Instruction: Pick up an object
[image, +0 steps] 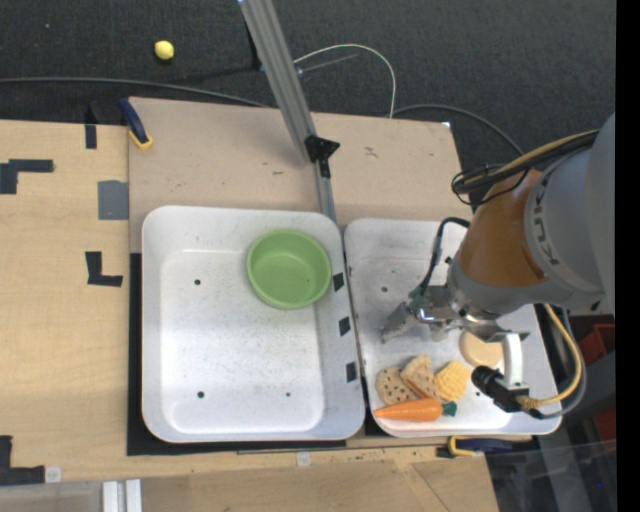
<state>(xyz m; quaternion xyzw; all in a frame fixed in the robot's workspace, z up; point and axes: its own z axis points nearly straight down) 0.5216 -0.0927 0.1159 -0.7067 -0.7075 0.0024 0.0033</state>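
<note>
My gripper (400, 315) hovers low over the middle of the right bin (395, 250), with its fingers spread open and nothing between them. Just below it, at the bin's front, lie a brown cracker (391, 385), a tan wedge (419, 375), a yellow waffle piece (453, 380) and an orange carrot (408, 410). A pale round disc (482, 351) sits to the right, partly under the arm. A green bowl (289, 268) stands upright in the left bin (200, 340), near its back right corner.
A slanted metal pole (288, 90) ends at the back where the two bins meet. Cables loop behind the right bin. A clamp (136, 124) grips the board's back left corner, and a yellow ball (163, 49) lies on the dark floor beyond.
</note>
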